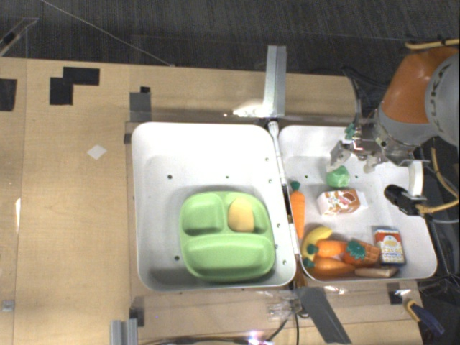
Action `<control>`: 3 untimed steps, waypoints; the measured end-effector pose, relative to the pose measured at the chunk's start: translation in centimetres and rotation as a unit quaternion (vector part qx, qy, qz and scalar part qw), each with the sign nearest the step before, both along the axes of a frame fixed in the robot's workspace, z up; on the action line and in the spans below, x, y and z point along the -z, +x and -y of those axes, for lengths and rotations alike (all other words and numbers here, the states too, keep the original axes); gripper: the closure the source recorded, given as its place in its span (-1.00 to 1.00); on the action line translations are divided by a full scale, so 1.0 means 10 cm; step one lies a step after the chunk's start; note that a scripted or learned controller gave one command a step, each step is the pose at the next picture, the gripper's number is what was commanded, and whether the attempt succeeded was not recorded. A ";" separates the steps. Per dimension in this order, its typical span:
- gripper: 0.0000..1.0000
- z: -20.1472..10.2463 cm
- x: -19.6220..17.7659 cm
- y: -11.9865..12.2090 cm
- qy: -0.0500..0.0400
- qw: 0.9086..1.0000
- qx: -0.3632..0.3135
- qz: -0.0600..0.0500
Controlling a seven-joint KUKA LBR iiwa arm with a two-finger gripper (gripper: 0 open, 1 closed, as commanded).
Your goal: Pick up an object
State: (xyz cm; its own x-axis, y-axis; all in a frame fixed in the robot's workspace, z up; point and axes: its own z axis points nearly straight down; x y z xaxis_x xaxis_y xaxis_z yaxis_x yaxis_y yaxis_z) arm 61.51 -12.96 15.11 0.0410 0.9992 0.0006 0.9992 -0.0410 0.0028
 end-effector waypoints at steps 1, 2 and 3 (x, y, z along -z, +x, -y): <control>-1.00 -0.01 0.55 0.00 -0.001 0.998 -0.068 0.002; -1.00 -0.41 0.28 0.38 -0.001 0.998 -0.067 0.002; -1.00 0.19 0.62 0.33 -0.002 0.998 -0.066 0.004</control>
